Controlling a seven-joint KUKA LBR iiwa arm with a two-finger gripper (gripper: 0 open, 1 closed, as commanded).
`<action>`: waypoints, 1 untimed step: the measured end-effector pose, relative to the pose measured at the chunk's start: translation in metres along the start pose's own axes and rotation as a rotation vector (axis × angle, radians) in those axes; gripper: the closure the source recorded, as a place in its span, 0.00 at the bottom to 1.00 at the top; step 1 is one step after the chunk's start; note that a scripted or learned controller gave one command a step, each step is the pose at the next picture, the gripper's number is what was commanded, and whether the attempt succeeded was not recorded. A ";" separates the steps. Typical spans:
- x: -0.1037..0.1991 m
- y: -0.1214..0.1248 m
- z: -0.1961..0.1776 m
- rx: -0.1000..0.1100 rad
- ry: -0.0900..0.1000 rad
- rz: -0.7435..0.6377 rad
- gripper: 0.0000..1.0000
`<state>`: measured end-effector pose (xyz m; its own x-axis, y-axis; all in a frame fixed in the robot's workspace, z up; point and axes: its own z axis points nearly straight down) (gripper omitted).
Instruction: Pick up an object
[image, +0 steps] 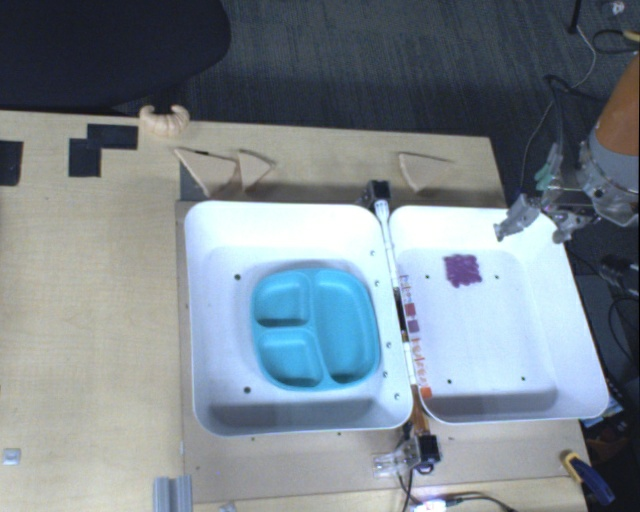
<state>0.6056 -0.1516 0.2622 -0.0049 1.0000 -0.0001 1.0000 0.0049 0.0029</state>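
A single fixed camera looks down at a slant on a pale wooden bench, taking in both shallow white bins side by side. The left bin sits near the centre of the frame; the right bin runs toward the right edge. The far side of the bench lies toward the top, with dark floor beyond it, and the near edge is cut off at the bottom. The camera stands back far enough to show both bins whole. The arm enters at upper right.
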 end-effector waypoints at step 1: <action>-0.027 0.025 0.134 0.003 0.001 0.002 0.00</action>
<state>0.6307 -0.1784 0.1287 -0.0024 1.0000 0.0006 1.0000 0.0024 -0.0001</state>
